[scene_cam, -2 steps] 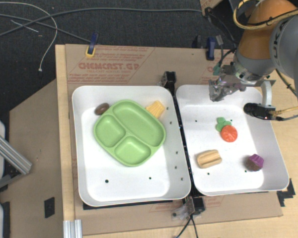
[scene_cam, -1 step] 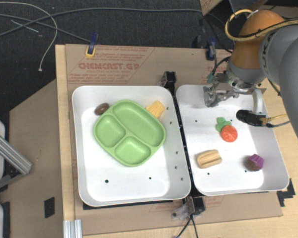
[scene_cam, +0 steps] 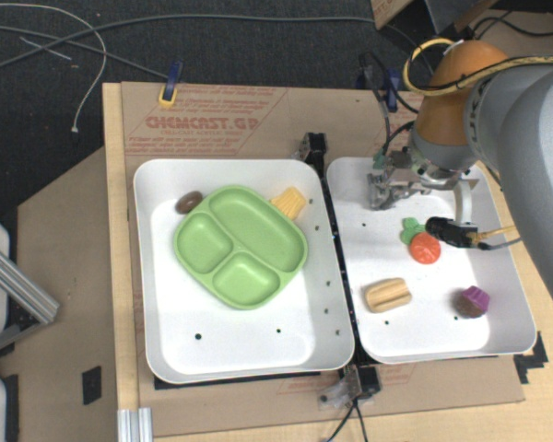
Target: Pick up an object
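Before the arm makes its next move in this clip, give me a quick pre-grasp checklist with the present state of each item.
1. Pickable things lie in the right bin: ok. A red and green toy vegetable, a tan bread roll and a purple piece.
2. Targets apart from each other: ok, none of the three touch.
3. Claw carries nothing: cannot tell, the wrist hides it.
4. Claw above a target: not ok, it sits near the bin's far left corner, away from all three.
5. Left bin contents out of the way: ok. Green divided plate, brown piece and yellow corn sit there.
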`<state>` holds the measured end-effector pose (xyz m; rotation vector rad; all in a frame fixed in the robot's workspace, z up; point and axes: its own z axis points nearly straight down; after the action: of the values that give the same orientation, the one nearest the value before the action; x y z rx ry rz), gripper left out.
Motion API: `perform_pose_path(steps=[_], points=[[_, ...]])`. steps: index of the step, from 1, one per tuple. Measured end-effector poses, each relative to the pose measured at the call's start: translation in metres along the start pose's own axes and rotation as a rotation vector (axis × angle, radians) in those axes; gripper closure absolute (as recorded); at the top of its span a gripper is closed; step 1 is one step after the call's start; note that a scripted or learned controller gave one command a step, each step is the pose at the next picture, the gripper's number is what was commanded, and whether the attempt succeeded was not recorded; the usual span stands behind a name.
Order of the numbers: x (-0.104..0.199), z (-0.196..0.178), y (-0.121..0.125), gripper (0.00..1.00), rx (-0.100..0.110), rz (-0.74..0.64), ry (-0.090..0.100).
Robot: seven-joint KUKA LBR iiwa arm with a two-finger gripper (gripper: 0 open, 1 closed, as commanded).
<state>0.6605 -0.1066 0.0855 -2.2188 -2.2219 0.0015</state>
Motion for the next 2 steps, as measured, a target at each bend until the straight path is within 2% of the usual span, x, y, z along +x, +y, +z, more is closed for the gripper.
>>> perform_pose_path(steps=[1,2], points=[[0.000,-0.012,0.001,1.00,-0.002,0.001,0.000],[-0.006,-0.057,-0.003,1.00,-0.003,0.002,-0.001]])
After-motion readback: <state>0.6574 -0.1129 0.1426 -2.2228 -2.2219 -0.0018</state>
